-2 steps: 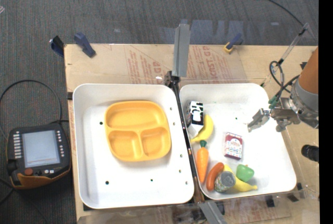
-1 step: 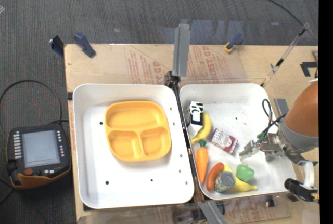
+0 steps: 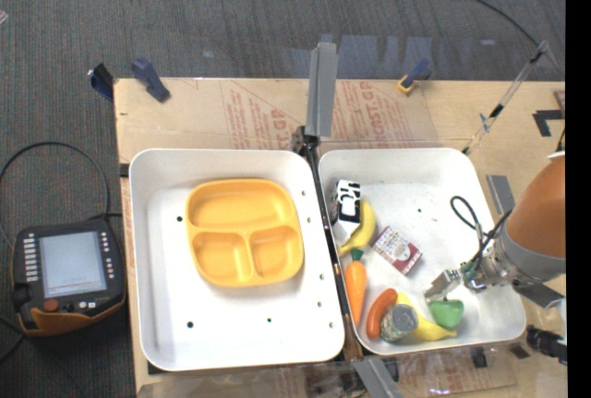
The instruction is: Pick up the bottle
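The bottle [image 3: 346, 199] lies well apart from the tool [image 3: 444, 282].

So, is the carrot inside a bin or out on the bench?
Inside. The carrot lies flat in the right bin, close along its left wall, with its green end toward the banana.

Grey arm [image 3: 545, 248], orange band, black cable, metallic claw [image 3: 450, 280].

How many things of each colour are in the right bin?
Yellow: 2, banana and second banana
Orange: 1, carrot
Red: 1, sausage
Green: 1, pepper
Black-and-white: 1, bottle
Pink: 1, carton
Grey: 1, can
Total: 8
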`<action>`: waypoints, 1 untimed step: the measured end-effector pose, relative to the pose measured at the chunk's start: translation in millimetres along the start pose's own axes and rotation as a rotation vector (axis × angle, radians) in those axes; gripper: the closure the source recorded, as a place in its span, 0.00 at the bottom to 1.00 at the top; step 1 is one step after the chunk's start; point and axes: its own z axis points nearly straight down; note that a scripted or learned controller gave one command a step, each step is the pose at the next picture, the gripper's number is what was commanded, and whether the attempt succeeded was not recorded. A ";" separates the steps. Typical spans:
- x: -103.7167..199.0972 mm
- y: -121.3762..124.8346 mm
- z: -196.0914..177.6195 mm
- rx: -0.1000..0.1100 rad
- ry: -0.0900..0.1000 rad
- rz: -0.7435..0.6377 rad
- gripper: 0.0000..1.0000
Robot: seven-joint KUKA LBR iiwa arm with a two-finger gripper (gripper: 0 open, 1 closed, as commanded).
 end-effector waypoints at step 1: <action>-1.3 -0.8 -8.9 0.001 0.001 0.008 1.00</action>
